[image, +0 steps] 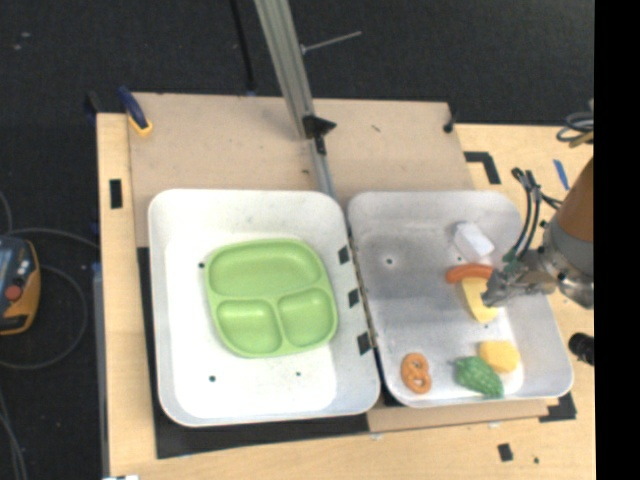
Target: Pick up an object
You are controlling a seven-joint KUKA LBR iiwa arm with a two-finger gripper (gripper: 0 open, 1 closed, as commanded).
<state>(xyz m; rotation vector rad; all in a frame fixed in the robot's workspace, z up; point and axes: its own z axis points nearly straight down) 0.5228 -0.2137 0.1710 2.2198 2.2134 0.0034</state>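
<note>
Camera view takes in the bench (pixel 250 148), which bears two shallow white bins set edge to edge so that a thing lifted from one could be carried straight to the other. The left bin (pixel 180 368) holds a green divided plate (pixel 270 296) lying flat near its middle, its compartments bare. The right bin (pixel 400 238) keeps the loose pieces, which are the candidates for picking: a white block (pixel 472 238) toward the far side, an orange piece (pixel 468 273) just nearer, a yellow piece (pixel 482 306) touching it, then a yellow lump (pixel 500 356), a green toy (pixel 478 376) and a pretzel-like ring (pixel 416 371) along the near edge. The arm reaches in from the right and its gripper (pixel 497 290) sits low over the yellow piece, apparently chosen as the target; I cannot tell how its tips stand, nor whether anything is caught
</note>
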